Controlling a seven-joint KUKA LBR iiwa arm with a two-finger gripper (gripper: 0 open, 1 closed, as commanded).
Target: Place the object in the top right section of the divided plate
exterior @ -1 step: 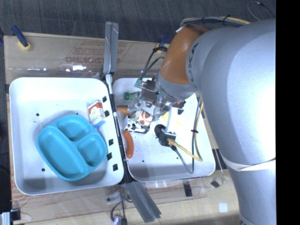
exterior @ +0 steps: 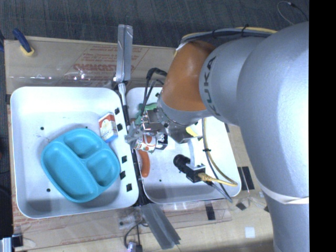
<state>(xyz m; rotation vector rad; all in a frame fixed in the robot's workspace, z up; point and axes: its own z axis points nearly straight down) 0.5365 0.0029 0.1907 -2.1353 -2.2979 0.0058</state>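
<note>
The gripper hung low over the right bin at its left wall; whether it held anything I cannot tell. An orange sausage-shaped object lay just below it. The blue divided plate sat in the left bin, a small carton at its upper right edge

Divided plate sections free; carton beside rim.
</note>
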